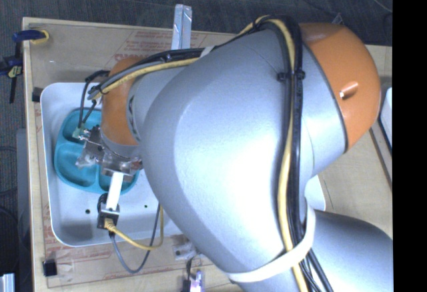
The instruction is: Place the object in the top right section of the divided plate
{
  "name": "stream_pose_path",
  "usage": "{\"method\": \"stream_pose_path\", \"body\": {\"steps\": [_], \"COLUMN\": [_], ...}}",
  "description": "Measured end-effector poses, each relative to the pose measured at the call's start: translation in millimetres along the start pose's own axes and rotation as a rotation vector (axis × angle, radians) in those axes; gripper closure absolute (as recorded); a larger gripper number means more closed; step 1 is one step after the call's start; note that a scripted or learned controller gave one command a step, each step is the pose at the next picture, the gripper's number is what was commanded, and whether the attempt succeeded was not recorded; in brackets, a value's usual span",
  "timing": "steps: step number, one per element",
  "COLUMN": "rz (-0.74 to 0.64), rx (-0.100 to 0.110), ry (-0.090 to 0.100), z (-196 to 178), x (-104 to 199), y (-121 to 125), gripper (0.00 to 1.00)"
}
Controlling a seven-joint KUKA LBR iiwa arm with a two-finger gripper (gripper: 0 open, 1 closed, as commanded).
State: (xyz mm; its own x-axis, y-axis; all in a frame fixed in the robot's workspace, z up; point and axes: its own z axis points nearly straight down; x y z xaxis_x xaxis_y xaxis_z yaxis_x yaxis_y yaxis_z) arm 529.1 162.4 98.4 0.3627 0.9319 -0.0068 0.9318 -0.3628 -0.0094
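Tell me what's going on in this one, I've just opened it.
The grey KUKA arm reaches in from the right over the left white bin. Its hand is down at a blue divided plate lying in that bin. The arm hides much of the plate, so whether any object is held or placed can't be told.

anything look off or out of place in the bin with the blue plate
Nothing stands out. The blue divided plate lies flat in the left white bin, with no spill or damage on the parts that show. The arm covers most of the bench, and the gripper sits over the plate, so much of it is hidden.
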Motion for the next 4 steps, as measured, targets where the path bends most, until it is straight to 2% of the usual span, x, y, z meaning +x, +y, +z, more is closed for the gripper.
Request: {"method": "stream_pose_path", "body": {"steps": [1,2,3,4], "rz": [-0.005,0.052,0.051,-0.217], "rx": [0.004,-0.002,0.0,-0.003], "ry": [0.0,0.001,0.001,0.002], "z": [-7,-51,-50,-119], "x": [2,79,80,89], "y": [-1,48,48,70], "gripper": [1.0,1.0,0.0,0.0]}}
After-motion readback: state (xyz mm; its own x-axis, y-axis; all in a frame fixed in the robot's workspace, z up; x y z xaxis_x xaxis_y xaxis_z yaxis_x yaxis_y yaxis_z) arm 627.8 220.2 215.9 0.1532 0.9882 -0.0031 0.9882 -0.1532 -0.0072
